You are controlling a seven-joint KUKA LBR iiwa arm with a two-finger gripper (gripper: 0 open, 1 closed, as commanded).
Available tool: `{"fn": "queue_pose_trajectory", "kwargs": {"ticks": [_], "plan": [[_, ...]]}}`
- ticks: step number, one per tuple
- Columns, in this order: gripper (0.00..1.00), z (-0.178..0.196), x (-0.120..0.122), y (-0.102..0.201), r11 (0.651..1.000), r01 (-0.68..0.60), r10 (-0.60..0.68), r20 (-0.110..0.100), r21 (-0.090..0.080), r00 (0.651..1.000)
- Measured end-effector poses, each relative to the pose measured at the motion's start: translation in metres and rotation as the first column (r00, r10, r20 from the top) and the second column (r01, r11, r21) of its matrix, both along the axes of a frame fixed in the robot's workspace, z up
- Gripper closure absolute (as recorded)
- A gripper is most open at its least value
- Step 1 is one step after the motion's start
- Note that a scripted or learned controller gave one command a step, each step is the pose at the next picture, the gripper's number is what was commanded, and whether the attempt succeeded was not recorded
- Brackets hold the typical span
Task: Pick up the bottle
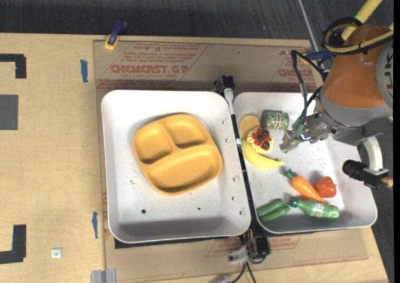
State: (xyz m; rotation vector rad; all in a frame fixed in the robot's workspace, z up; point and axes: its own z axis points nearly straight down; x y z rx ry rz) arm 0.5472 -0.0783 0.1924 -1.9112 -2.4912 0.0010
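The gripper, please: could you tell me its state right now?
Gripper: over the right bin beside the small green can, nothing visibly held; open or shut cannot be told.

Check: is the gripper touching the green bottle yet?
Apart. The camera view shows bare white bin floor between the gripper and the green bottle, which lies near the carrot.

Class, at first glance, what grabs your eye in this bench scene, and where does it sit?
A big yellow divided tray sits in the left bin. The orange-banded arm reaches in from the right, its tool over the right bin, among toy foods: banana, carrot and green bottle.
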Motion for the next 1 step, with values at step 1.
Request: {"fn": "queue_pose_trajectory", "kwargs": {"ticks": [1], "plan": [[1.00, -0.0076, 0.0280, 0.0633, 0.984, -0.181, 0.181, 0.004, -0.001, 0.984]]}}
